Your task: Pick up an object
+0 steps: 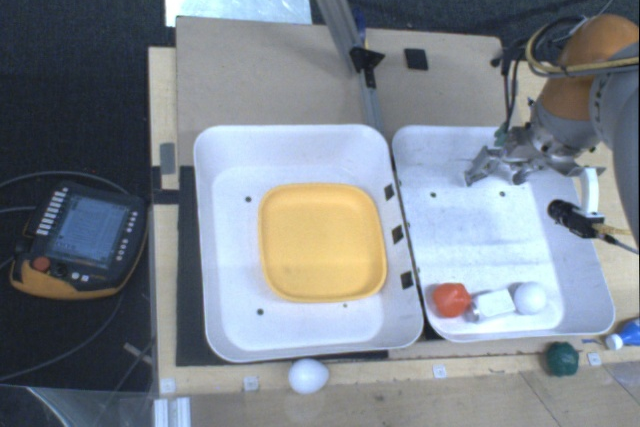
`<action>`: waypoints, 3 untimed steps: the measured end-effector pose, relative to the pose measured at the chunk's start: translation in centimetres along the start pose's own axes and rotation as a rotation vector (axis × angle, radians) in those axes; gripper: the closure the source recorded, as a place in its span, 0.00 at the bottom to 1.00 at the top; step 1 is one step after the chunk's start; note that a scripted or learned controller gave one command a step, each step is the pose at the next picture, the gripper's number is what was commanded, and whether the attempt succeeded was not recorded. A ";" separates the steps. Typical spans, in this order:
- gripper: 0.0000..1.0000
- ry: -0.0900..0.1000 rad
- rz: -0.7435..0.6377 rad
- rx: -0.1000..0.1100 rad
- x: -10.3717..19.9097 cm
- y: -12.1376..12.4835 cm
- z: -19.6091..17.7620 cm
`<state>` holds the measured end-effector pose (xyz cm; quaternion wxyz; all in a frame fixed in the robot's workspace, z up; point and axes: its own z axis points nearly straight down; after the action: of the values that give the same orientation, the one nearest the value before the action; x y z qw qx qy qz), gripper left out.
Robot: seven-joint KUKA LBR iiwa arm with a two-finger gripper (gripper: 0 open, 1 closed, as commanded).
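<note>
In the right bin (500, 225), three small things lie along the near wall: a red object (449, 298), a white block (492, 304) and a white ball (530, 297). My gripper (494, 176) hangs over the far part of that bin, well away from them. Its fingers are spread open with nothing between them. In the left bin (225, 215) a square yellow plate (323, 241) lies flat in the middle.
A white egg-shaped object (308, 375) lies on the bench in front of the left bin. A green ball (561, 358) and a blue-tipped item (625, 337) sit off the right bin's near corner. A teach pendant (75, 240) rests on the floor at left.
</note>
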<state>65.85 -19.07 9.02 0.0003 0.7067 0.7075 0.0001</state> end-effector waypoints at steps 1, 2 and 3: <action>1.00 -0.001 -0.001 -0.002 0.0 0.1 -1.2; 1.00 -0.001 0.000 -0.006 -0.1 0.4 -7.6; 1.00 -0.001 0.000 -0.004 0.3 0.8 -12.0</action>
<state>66.61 -18.79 20.99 0.0021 0.7066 0.7076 0.0014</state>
